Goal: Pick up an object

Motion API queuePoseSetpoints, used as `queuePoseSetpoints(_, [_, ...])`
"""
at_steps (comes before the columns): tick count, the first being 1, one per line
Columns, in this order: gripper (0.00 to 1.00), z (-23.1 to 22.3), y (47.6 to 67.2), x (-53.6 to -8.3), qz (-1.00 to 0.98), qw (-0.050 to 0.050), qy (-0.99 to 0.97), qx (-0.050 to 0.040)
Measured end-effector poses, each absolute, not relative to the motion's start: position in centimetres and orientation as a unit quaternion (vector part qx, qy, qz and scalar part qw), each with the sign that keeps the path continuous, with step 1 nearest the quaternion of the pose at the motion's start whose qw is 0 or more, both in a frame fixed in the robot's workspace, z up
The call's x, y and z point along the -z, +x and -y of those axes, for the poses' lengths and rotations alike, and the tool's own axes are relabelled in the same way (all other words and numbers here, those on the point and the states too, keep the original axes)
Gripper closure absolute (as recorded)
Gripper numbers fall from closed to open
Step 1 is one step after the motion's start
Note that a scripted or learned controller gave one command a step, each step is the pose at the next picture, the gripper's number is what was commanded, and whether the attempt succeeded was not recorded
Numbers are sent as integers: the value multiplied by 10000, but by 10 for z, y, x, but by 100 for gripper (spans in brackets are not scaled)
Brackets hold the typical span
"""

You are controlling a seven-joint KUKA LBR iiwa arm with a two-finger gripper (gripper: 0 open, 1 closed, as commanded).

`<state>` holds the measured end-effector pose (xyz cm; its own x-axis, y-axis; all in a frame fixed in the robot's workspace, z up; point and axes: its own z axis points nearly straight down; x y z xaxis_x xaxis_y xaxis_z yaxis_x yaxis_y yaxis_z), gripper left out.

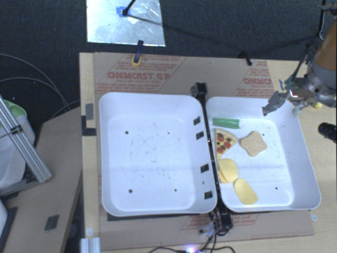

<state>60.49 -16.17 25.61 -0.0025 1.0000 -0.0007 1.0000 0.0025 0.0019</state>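
Note:
The right bin holds several toy foods. A green bean-like piece lies near its far left corner. Below it sit a pizza slice and a tan bread slice. Two yellow pieces lie toward the front. My gripper hangs above the bin's far right part, up and to the right of the bread slice, with nothing seen between its fingers.
The left bin sits beside the right one, joined by a black clip strip. Both rest on a cardboard sheet. A metal plate lies at the back, an aluminium frame at the far left.

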Motion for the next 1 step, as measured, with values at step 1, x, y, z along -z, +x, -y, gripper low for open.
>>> queuePoseSetpoints(1, [0, 107, 538, -87, -7081, -80, 7061, 34])
